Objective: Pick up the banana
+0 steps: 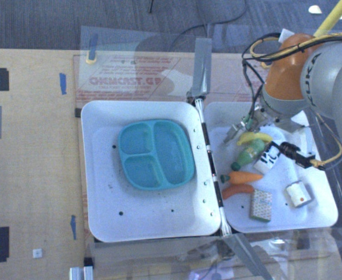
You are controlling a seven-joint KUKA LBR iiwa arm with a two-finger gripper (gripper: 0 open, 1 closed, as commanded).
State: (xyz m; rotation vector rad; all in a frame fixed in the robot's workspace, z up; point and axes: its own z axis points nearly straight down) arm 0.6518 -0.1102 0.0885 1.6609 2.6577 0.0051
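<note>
The arm comes in from the upper right, its orange band hanging over the far edge of the right bin; below the band the wrist slants down and to the left, so that the gripper sits low over the bin's far left part, near the wall shared with the left bin; whether the claw is wide or narrow cannot be told from this angle, and nothing can be seen held in it; the banana lies in the right bin just beside the gripper, on its right, curving across the bin floor; a green object, too blurred to name further, lies against the banana's near side and seems to touch it; nearer the camera an orange carrot lies crosswise, and a redder carrot-like piece lies just beside it, close to the shared wall; a speckled sponge-like block rests near the bin's front edge, and a small white container stands to its right, apart from the rest; the left bin holds a teal divided plate, lying flat near its middle and well apart from the gripper; both bins rest on the pale wooden bench.
</note>
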